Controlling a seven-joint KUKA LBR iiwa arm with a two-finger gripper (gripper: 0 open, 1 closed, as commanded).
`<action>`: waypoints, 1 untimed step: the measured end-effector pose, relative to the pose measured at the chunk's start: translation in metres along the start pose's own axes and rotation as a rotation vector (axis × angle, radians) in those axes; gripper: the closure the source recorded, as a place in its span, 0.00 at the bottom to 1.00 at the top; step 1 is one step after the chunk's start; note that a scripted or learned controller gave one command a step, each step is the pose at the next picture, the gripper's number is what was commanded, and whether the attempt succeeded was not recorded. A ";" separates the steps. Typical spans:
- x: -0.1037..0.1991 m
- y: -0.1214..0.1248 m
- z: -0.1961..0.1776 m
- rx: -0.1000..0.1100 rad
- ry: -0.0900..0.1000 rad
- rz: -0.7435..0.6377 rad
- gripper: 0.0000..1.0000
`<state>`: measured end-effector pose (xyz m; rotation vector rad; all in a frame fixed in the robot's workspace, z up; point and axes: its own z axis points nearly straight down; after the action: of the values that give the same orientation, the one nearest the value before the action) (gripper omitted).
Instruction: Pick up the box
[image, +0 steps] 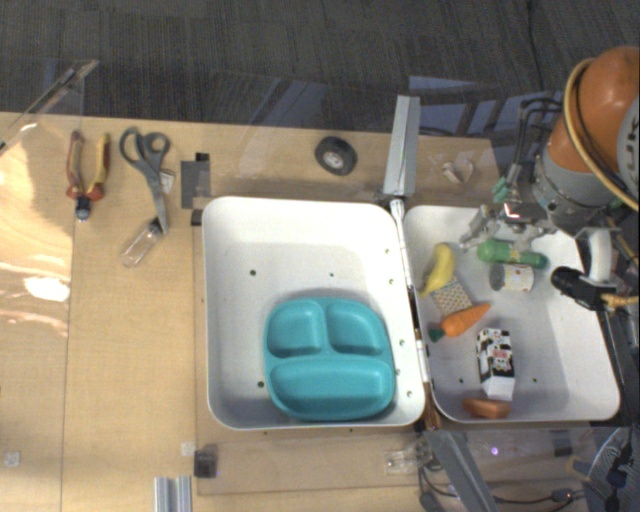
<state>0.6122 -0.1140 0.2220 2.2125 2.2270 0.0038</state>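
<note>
The box is a small white carton with black patches. It lies in the near half of the right bin. My gripper hangs over the far part of that bin, well behind the box and apart from it. It sits just above a green object and a small white cylinder. Nothing of the box is between the gripper's parts.
In the right bin a banana, a checkered pad and a carrot lie left of the box, and an orange sausage-shaped piece lies in front of it. The left bin holds a teal divided tray. Scissors, pliers and a tape roll lie on the bench.
</note>
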 end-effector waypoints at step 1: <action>0.015 -0.025 0.127 -0.002 0.000 0.013 0.00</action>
<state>0.5875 -0.0988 0.0951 2.2258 2.2116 0.0057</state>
